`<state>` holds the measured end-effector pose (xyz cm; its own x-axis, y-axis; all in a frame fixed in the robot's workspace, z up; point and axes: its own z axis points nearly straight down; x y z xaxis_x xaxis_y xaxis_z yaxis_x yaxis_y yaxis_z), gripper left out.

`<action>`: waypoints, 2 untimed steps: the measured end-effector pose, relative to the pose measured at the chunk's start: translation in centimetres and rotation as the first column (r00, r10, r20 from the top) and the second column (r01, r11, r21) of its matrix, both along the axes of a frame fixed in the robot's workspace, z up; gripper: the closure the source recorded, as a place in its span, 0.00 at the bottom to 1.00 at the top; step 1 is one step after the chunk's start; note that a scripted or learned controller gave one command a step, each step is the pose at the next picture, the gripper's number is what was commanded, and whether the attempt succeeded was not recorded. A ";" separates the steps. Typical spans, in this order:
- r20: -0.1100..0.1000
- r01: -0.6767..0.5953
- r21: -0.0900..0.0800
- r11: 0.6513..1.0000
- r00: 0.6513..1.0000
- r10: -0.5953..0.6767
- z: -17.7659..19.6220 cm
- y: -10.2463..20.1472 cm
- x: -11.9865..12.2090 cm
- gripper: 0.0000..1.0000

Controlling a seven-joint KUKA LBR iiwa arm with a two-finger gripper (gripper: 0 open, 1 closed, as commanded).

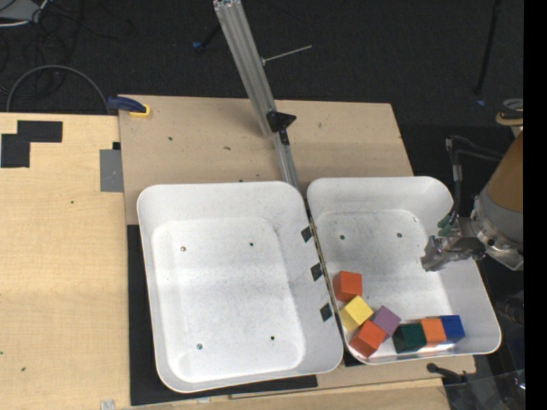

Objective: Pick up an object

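Several small blocks lie at the front of the right bin (376, 196): an orange-red block (348, 285), a yellow block (356, 313), a purple block (385, 320), a red block (369, 337), a dark green block (409, 337), an orange block (434, 330) and a blue block (452, 327). My gripper (436, 255) hangs over the right side of that bin, above and right of the blocks, apart from them. Nothing shows between its fingers.
The left bin (171, 207) sits beside the right one, joined by black clips along the shared rim. A slanted aluminium bar (253, 75) rises behind the bins. The wooden bench (51, 254) extends to the left.
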<state>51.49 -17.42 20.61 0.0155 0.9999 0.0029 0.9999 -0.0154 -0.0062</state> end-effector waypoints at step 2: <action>0.001 -0.017 -0.001 1.000 1.000 0.017 -2.9 0.5 2.9 1.00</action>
<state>54.36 -16.94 17.74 -0.0019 1.0000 0.0017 1.0000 0.0019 -0.0054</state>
